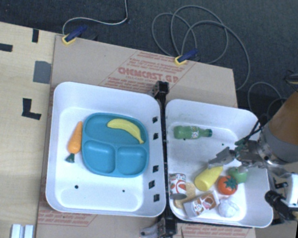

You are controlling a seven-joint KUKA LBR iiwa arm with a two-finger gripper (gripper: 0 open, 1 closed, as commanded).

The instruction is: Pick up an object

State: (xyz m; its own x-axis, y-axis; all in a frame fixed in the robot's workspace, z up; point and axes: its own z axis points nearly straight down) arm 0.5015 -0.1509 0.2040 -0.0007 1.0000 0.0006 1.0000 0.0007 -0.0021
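Jaws (231, 155) hang spread, gripping nothing, in the right bin (216, 112), just above the yellow bottle (207, 177). Beside that bottle lie a tomato (227, 185), a can (177, 182) and a white ball (228, 208); a green bottle (191, 132) lies farther up. The left bin (58, 130) holds a blue plate (115, 152), a banana (127, 128) and a carrot (75, 138).

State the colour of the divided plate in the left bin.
Blue; the plate shows best in the camera view, with a banana on it.
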